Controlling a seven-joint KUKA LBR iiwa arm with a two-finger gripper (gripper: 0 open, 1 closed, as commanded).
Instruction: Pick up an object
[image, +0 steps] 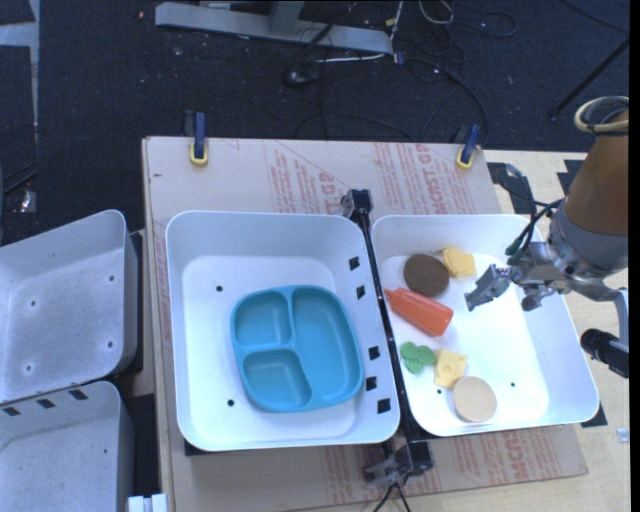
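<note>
white plastic forms both shallow bins on the bench. from my station i log the left bin (190, 300) at frame centre-left, carrying a blue divided tray (296, 346) with three compartments. the right bin (560, 385) sits just beside it, sharing a black divider strip.

contents of the right bin, as observed: a brown disc (427, 274) in its upper left part, a yellow piece (459, 262) touching the disc's upper right side, an orange carrot (419, 311) lying at a slant just below the disc, a small green item (418, 355) below the carrot, a second yellow piece (450, 369) just right of the green item, and a tan round disc (474, 399) near the lower edge of the bin.

grey arm with orange band (603, 190) enters at the right edge of the frame. the gripper (487, 288) hangs over the middle of the right bin, to the right of the carrot and brown disc, apart from both. i see nothing between its tips. the spread of the claw i cannot tell from this angle.
</note>
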